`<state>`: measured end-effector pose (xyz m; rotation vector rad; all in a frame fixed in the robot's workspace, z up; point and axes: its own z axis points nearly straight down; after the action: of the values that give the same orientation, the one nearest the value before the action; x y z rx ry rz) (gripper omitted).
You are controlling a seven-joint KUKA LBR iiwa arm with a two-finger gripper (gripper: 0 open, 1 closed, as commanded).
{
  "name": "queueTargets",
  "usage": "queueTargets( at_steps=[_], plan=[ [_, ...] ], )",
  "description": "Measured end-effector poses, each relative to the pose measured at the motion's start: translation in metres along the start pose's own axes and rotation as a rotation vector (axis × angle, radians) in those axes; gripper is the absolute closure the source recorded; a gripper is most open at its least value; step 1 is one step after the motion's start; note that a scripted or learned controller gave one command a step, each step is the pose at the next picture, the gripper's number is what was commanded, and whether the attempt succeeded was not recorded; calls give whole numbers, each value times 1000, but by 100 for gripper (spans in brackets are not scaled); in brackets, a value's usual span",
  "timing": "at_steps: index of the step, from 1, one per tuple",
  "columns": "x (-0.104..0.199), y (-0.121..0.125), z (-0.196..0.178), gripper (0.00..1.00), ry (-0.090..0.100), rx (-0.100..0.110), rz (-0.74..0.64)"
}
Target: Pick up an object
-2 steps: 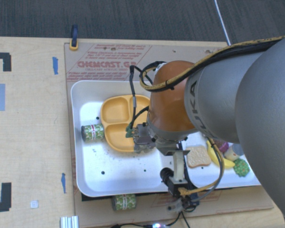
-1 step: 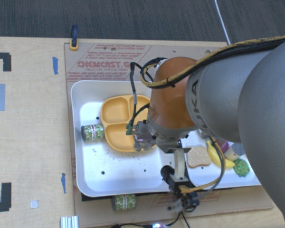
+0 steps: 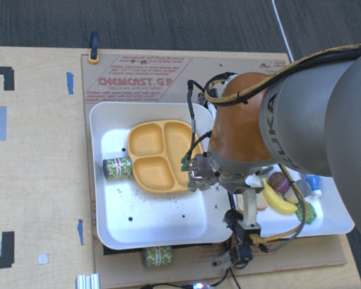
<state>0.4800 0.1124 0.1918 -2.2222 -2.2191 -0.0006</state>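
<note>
A yellow divided plate [image 3: 158, 154] lies in the left bin [image 3: 150, 224], and a small green can [image 3: 117, 168] lies on its side against the plate's left edge. My gripper [image 3: 197, 177] hangs under the orange wrist band, at the plate's right rim near the wall between the two bins. The wrist hides most of it. The right bin [image 3: 334, 224] holds a banana [image 3: 278, 201], a purple item [image 3: 281, 182], a green item [image 3: 307, 213] and a tan item [image 3: 253, 201], all partly covered by the arm.
A second green can [image 3: 157, 256] lies on the bench outside the left bin's front edge. Cables [image 3: 246, 245] dangle from the arm over the front of the bins. A blue object [image 3: 313, 184] sits at the right bin's far side.
</note>
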Motion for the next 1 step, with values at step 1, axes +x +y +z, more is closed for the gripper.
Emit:
queueTargets(
  at_steps=[1],
  plan=[
    [-71,0,7,100,0,-1,1]
  ],
)
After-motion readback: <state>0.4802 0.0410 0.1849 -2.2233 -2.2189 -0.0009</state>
